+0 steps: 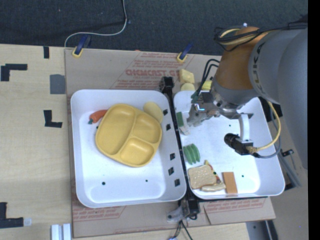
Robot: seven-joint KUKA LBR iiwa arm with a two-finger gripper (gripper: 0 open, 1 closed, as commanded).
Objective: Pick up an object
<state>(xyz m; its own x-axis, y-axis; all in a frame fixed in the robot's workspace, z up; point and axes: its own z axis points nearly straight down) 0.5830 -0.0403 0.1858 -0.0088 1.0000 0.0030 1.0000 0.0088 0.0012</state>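
**binwatcher:** So the arm (260,59) comes in from the right, grey with that orange band, and the gripper (197,115) is down over the upper left part of the right bin (260,184), close to the divider between the two bins. Honestly I can't tell whether the fingers are spread or closed, it's just a dark metal clump from this angle, and I can't see anything held in there.

**toyfood_fan:** What's lying around it?

**binwatcher:** Right bin has a green veggie thing (191,153) just below the gripper, near the left wall. Lower down there's a slice of toast (201,176) near the bottom left corner, with a small orange block (230,182) just to its right. Two pale yellow pieces (186,77) sit on the cardboard at the top edge of that bin, right above the gripper. There's also a thin green strip (179,119) just left of the gripper, by the divider.

**toyfood_fan:** And the left bin?

**binwatcher:** The left bin (120,189) has a yellow divided plate (129,134) tilted a bit, an orange carrot-looking piece (97,115) poking out at its upper left, and a pale yellow lump (153,110) touching its upper right edge. Both bins sit on a cardboard sheet (145,69) on the desk (30,149).
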